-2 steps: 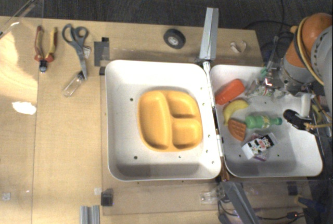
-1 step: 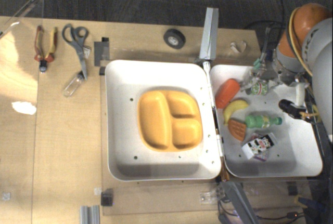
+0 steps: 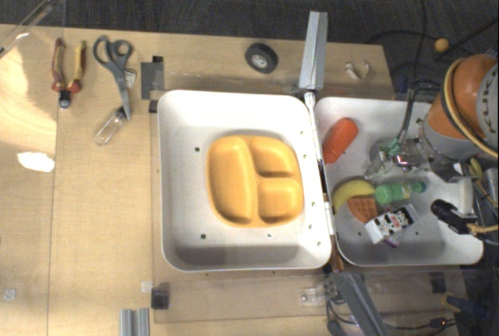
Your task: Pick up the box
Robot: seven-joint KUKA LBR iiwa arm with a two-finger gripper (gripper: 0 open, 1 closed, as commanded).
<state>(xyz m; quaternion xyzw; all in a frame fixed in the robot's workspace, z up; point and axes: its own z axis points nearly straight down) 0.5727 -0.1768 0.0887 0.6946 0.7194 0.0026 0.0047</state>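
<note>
Bench: light wood, carrying two white bins side by side.

Left bin: holds one yellow tray with three compartments, lying near the bin's centre.

Right bin: holds a cluster of small items. An orange carrot lies at the upper left, near the divider between the bins. Below it sits a yellow piece, touching an orange waffle-patterned piece. A green bottle lies on its side just right of these. The box, small, white with dark print, lies tilted just below the bottle, toward the bin's front edge.

Arm: grey with an orange band, entering from the right over the right bin's far right portion. The gripper sits low above the bottle, up and slightly right of the box and apart from it. Whether it is open or closed cannot be told; wiring and glare obscure it. Nothing is seen held.

Off-bin items: scissors and red-handled pliers at the bench's upper left; a black tape roll beyond the left bin; a grey metal bar upright at the junction of the bins.
</note>
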